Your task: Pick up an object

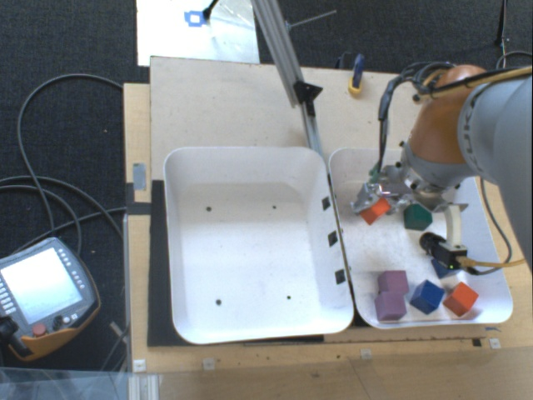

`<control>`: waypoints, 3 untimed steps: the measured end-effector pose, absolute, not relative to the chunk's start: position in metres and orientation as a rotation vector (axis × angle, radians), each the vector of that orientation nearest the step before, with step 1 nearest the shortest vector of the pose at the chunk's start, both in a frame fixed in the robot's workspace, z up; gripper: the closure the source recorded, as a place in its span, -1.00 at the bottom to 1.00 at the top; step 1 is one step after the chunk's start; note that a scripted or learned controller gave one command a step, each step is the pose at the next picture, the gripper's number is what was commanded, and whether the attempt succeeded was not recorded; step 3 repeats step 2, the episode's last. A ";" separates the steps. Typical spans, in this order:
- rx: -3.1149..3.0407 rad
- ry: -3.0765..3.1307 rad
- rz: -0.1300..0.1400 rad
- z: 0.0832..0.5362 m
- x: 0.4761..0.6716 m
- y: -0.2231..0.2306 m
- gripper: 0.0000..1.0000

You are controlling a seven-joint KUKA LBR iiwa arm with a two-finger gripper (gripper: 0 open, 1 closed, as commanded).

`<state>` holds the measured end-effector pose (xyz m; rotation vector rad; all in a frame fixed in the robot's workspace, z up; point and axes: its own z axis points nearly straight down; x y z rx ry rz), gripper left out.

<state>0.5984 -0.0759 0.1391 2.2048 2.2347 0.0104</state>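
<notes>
One orange block [376, 209] sits in the right bin [500, 307], right at the tip of the gripper [371, 200]. I cannot tell if the gripper is holding it. Nearby are one green block [417, 217], two purple blocks [391, 295], one blue block [427, 296] and another orange one [460, 298].

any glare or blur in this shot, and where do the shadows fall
Camera view: sharp overall, with even, soft light; the left bin is bright, near washed out, though its dark dots stay visible; a shiny patch glares on the paper sheet at the top; small soft shadows sit under the purple blocks and blue block; the pincer looks slightly soft beside the orange block.
</notes>
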 end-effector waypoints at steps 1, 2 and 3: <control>2.204 2.236 0.012 0.193 0.602 0.009 1.00; 2.210 2.233 0.005 0.190 0.610 0.053 1.00; 2.210 2.233 0.005 0.190 0.610 0.053 1.00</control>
